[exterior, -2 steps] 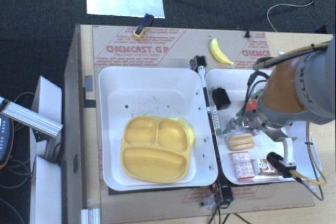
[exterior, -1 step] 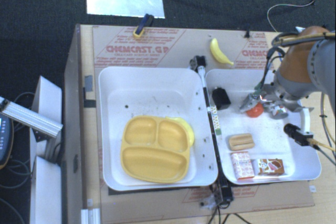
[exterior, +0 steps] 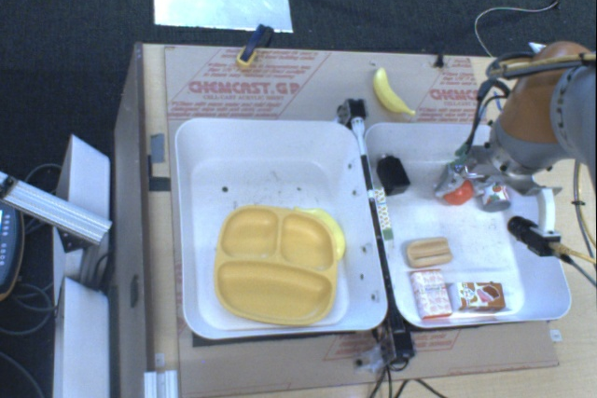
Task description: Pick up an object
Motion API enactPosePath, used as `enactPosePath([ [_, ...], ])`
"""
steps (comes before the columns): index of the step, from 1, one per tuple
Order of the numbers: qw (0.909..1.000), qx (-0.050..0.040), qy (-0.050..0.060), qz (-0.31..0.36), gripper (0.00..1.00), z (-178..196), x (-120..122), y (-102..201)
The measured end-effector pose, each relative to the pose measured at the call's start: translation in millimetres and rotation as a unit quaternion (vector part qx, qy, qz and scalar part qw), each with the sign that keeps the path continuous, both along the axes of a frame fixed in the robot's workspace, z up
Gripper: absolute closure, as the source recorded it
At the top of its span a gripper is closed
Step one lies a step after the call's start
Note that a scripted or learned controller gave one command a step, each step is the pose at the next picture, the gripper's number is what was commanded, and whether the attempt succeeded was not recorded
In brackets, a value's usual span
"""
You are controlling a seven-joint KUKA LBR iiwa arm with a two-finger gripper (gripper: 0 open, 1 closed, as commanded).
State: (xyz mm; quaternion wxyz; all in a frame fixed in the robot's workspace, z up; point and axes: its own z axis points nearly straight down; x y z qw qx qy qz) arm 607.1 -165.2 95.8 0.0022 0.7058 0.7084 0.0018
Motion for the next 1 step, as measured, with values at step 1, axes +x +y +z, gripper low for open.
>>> enactPosePath([
  [1,1.0000,0.0007,0.001,0.001,1.00,89.8,-27.4,84.5],
])
